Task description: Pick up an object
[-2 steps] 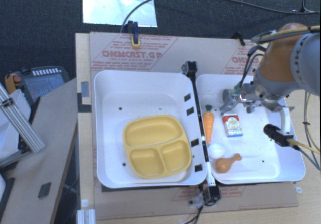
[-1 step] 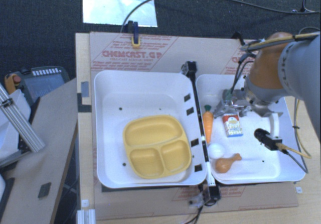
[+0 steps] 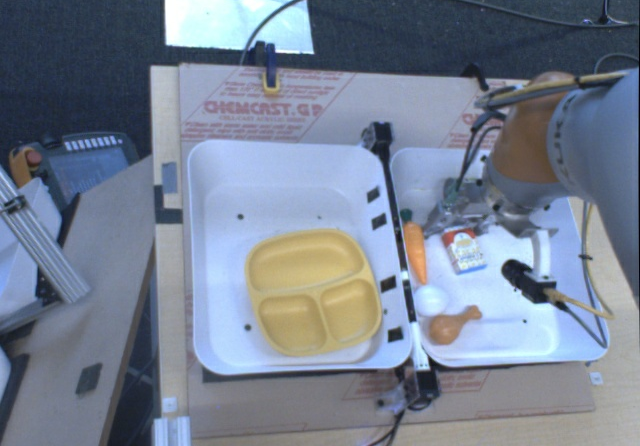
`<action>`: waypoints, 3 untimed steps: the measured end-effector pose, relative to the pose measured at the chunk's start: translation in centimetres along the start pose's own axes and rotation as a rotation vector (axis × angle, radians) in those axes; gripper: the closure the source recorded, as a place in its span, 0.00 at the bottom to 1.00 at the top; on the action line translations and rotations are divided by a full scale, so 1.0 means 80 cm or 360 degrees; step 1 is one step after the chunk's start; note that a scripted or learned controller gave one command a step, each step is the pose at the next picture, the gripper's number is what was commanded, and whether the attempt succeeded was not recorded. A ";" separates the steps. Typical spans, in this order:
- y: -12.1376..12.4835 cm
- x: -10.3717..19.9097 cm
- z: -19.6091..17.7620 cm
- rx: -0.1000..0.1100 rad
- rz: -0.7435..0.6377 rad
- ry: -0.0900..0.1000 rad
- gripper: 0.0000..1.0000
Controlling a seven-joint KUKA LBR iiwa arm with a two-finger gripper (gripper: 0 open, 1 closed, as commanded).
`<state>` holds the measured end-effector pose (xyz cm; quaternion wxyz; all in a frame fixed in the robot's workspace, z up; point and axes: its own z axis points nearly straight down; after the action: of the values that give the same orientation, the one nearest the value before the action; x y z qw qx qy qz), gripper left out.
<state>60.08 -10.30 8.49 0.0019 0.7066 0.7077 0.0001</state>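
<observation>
Approach step: your gripper [image 3: 455,206] hovers right of centre, above small carton [image 3: 465,250]; jaw opening unreadable, nothing visibly held. Next: descend squarely, close.

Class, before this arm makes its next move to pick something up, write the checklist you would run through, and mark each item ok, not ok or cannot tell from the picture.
1. Objects are available in the right bin: carrot, white egg, drumstick and small carton all lie there. Ok.
2. Gripper is over the right bin, near the carton. Ok.
3. Whether the gripper already holds something. Cannot tell.
4. Carton has space around it; carrot lies apart to its left. Ok.
5. Carrot, egg and drumstick sit close to the divider wall, awkward for approach. Not ok.
6. Yellow tray is in the left bin, out of the way. Ok.
</observation>
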 end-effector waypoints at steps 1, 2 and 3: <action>0.001 0.001 -0.014 -0.0002 -0.0001 0.0002 1.00; 0.000 0.001 -0.094 -0.0006 -0.0003 0.0002 1.00; 0.007 -0.008 -0.171 -0.0007 -0.0005 0.0001 1.00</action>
<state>60.60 -10.92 22.16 0.0032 0.7054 0.7088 0.0020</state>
